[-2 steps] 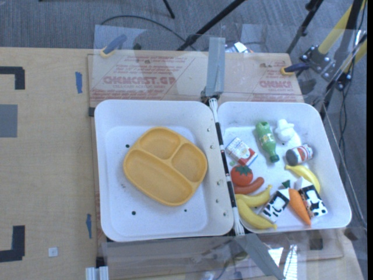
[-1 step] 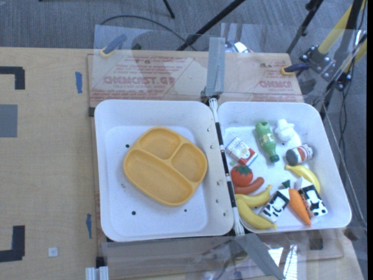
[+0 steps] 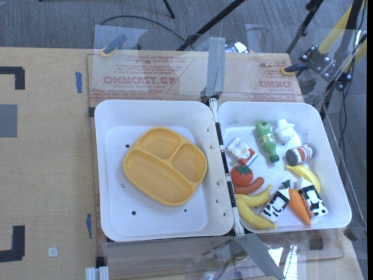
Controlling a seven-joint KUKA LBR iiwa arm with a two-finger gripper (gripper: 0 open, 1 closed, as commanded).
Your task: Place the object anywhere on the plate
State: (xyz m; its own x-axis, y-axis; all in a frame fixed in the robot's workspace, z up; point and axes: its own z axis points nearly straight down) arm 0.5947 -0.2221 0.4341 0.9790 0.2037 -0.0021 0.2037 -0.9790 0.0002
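Note:
A yellow plate (image 3: 165,165) with three compartments lies in the middle of the left white bin (image 3: 111,206), with nothing on it. The right white bin (image 3: 333,156) holds several toy foods: a green bottle (image 3: 267,141), a white piece (image 3: 285,132), a red and white can (image 3: 299,154), a single banana (image 3: 304,175), a carrot (image 3: 299,206), a tomato (image 3: 242,174), a red sausage (image 3: 250,186), a bunch of bananas (image 3: 252,206), a small white and red box (image 3: 240,150) and two black and white cartons (image 3: 275,205).
A hinge-like divider (image 3: 221,168) runs between the two bins. Cardboard sheets (image 3: 145,80) lie behind the bins, and a wooden bench top (image 3: 41,156) stretches to the left. Tripod legs and metal brackets (image 3: 320,57) stand at the back right.

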